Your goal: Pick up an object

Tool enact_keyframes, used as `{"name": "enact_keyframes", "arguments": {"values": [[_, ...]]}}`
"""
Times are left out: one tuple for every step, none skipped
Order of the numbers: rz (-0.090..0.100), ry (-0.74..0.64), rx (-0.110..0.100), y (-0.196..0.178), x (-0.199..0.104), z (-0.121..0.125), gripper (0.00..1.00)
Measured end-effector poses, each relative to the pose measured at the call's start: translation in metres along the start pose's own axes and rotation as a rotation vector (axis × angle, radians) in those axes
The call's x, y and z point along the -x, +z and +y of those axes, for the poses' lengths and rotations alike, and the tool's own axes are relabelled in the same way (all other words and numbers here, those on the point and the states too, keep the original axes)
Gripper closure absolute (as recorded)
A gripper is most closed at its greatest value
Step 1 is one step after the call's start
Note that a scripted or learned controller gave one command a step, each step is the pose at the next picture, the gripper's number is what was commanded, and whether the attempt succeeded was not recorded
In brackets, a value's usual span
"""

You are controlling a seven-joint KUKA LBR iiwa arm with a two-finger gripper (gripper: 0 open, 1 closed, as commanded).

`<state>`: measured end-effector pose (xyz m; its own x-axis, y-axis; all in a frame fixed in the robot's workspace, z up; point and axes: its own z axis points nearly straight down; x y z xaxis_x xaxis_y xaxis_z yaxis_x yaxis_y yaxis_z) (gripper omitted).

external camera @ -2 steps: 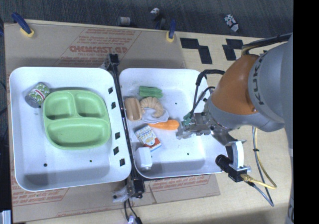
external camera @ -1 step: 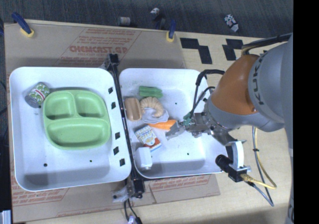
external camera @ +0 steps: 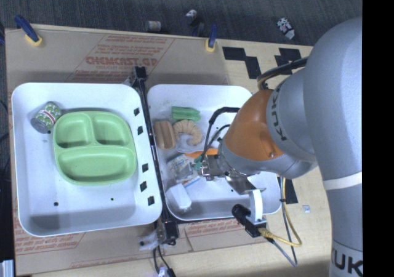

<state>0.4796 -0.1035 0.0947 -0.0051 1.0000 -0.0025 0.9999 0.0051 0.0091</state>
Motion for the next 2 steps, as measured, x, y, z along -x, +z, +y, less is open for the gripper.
{"name": "enact_keyframes", "arguments": {"values": [[0.005, -0.008, -0.001, -0.011, -0.002, 0.002, 1.0], [0.001, -0.002, -0.005, -0.152, -0.002, 0.0, 1.0]]}}
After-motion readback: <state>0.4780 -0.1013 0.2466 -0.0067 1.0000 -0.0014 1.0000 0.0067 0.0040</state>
